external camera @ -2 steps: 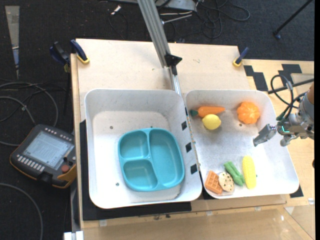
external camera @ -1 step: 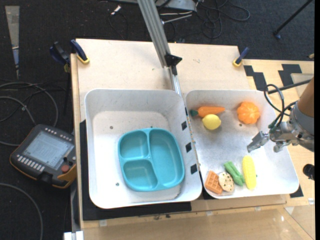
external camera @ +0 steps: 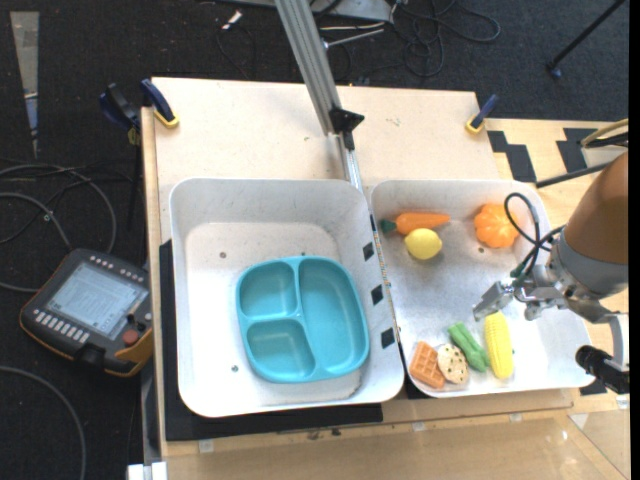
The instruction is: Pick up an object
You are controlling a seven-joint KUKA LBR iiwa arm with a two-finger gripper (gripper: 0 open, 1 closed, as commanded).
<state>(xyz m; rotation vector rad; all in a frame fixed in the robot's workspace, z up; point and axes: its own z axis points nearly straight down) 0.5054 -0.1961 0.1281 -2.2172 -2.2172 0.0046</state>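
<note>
Camera view: claw [external camera: 506, 301] above corn [external camera: 498, 345]

You are looking at a robotics lab: a clamped plywood worktop [external camera: 250, 133] with two white bins [external camera: 200, 228], a teach pendant [external camera: 85, 308] on dark carpet, loose cables [external camera: 40, 198] trailing about, and an aluminium camera mast [external camera: 305, 43].

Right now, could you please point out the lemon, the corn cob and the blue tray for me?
lemon [external camera: 423, 244]: camera view, middle of its yellow body.
corn cob [external camera: 499, 346]: camera view, middle of the yellow cob.
blue tray [external camera: 352, 310]: camera view, right rim.
</note>
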